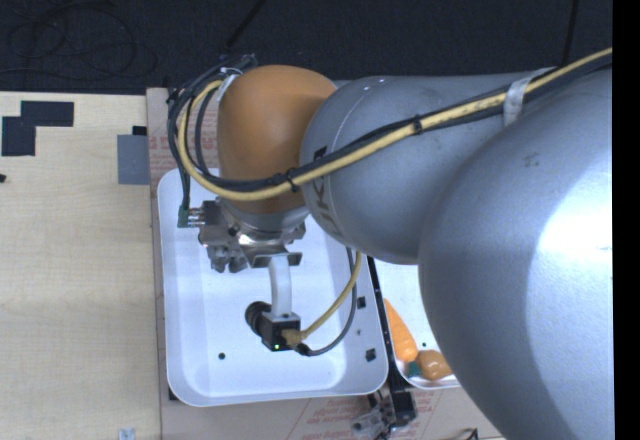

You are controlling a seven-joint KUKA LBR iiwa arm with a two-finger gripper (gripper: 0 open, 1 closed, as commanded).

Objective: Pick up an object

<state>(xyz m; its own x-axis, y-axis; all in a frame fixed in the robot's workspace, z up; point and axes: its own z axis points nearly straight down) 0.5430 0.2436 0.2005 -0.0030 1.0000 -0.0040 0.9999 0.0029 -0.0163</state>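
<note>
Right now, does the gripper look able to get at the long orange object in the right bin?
Probably not without shifting: the gripper hangs over the left bin, while the long orange object lies in the right bin, across both rims.

Bulky glossy grey arm (pixel 480 198), rounded orange band (pixel 265 128) above the wrist, yellow cable (pixel 440 118) strapped along the casing with grey tape (pixel 516 98), looped black cables (pixel 192 133), bare silver-metal gripper (pixel 248 248) body below

Left bin (pixel 200 343) floor open; arm (pixel 450 178) overhangs right bin (pixel 392 280).
</note>
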